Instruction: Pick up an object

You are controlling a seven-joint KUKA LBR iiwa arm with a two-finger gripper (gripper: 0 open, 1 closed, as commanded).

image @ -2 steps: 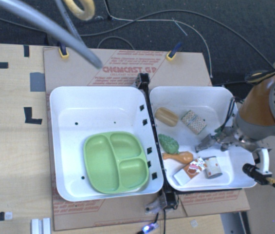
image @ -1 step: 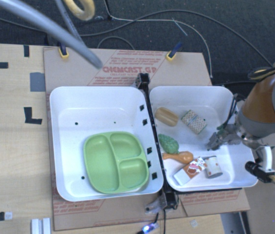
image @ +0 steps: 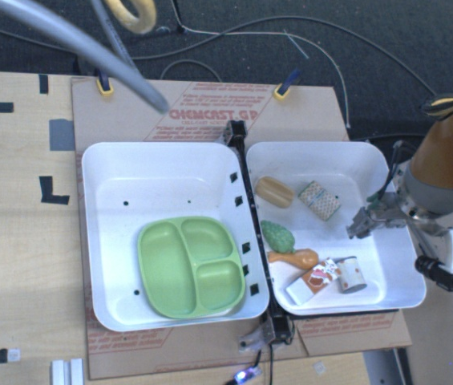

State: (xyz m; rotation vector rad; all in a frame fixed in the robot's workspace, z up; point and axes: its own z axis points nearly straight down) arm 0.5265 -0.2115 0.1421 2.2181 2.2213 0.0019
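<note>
Gripper [image: 364,223] low at the right bin [image: 370,155]'s right side, finger state impossible to tell. Just left: patterned pouch [image: 320,200], tan bread roll [image: 274,192]. Lower: small can [image: 351,274], white packet [image: 313,281], green leafy toy [image: 277,237]. Green divided plate [image: 190,266] sits in the left bin [image: 106,167].

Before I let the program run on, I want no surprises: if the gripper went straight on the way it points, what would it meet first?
Probably the bare floor of the right bin. The gripper points left and down; depth is unclear, and the patterned block lies further along.
</note>
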